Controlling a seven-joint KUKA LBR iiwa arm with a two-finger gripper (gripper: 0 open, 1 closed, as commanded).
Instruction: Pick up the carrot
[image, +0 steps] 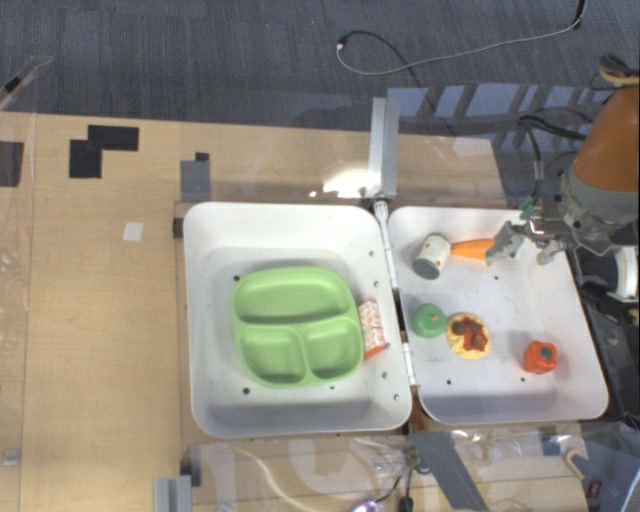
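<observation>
Pale wood bench (90, 330) below, dark grey carpet along the top, and two shallow white bins side by side in the middle of it all. Over in the right white bin (560, 395), the small orange carrot (472, 248) lies flat near the far wall, its length running left to right. Look at the crowd around it: a short white-and-grey cylinder (432, 254) sits touching or just beside its left end, and the end effector (527, 238) is right at its other end, one finger (503, 244) at the carrot's right tip, another (548, 248) further right, so the fingers stand spread apart with nothing visibly between them. The grey arm with its orange band (608, 160) comes in from the right edge, above the bin's far right corner. Nearer the front there's a round green lid-like piece (430, 320), a yellow-and-red pizza-like toy (468, 335) just beside it, and a red tomato-like toy (540, 357) apart to the right. Open white floor stretches between the carrot and those three. In the left white bin (200, 400), a light green divided plastic plate (297, 325) takes the middle, with a small red-and-white wrapped packet (372, 328) at its right side, close to the wall dividing the bins.
</observation>
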